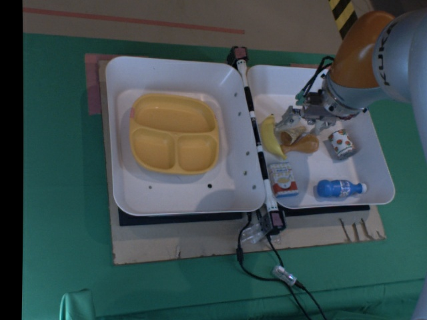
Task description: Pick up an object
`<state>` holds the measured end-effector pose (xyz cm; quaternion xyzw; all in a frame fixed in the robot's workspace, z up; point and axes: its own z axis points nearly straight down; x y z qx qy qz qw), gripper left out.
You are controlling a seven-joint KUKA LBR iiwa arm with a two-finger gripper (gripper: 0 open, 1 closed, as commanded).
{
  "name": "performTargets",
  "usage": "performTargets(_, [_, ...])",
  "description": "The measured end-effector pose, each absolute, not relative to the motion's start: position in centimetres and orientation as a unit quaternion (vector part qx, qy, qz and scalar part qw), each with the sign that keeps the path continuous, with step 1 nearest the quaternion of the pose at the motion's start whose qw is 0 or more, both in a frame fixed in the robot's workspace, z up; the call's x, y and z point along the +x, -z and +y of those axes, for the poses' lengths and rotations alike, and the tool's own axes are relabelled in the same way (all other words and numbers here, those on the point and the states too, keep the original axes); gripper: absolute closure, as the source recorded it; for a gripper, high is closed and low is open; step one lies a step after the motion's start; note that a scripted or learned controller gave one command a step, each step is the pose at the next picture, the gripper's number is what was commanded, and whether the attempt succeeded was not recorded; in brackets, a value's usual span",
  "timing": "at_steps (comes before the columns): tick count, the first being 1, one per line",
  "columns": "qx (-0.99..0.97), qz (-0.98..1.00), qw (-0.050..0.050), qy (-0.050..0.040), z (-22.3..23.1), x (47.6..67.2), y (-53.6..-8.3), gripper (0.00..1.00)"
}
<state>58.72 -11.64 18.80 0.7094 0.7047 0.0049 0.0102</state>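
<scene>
Green cloth covers the bench [60,179]; a sheet of cardboard [167,249] lies on it under both bins.

Left bin [133,199]: holds one yellow divided tray [175,133], three compartments, lying flat and roughly centred, its long side running left to right. Nothing sits in its compartments.

Between the bins runs a black-and-white divider bar [255,135], from the far edge to the near edge. At its near end a cable [267,262] trails off over the cardboard onto the cloth.

Right bin [380,179]: five items.
- Banana [267,136], just beside the divider, lying along it, curved.
- Small carton [283,179] with red and yellow print, nearer the camera than the banana, also close to the divider.
- Orange-brown item [301,143], shaped like a croissant or pastry toy, touching or nearly touching the banana's right side.
- Blue bottle [338,189] with a white cap, lying on its side near the bin's near edge, cap pointing right.
- White can [341,144] with red spots, lying tilted, right of the pastry item.

Gripper [301,122]: low over the right bin, directly above the far end of the pastry item, between banana and can. Finger state: cannot tell; the wrist body hides the tips. No item visibly lifted. The arm [373,59] enters from the right, orange band above the wrist.
</scene>
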Motion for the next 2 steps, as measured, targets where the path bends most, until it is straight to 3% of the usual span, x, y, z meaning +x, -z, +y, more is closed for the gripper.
performTargets(1, [0.712, 0.702, 0.018, -0.0077, -12.1, 59.0, -20.4, 1.0])
performTargets(2, [0.709, 0.705, 0.007, -0.0033, -9.8, 61.2, -33.2, 1.0])
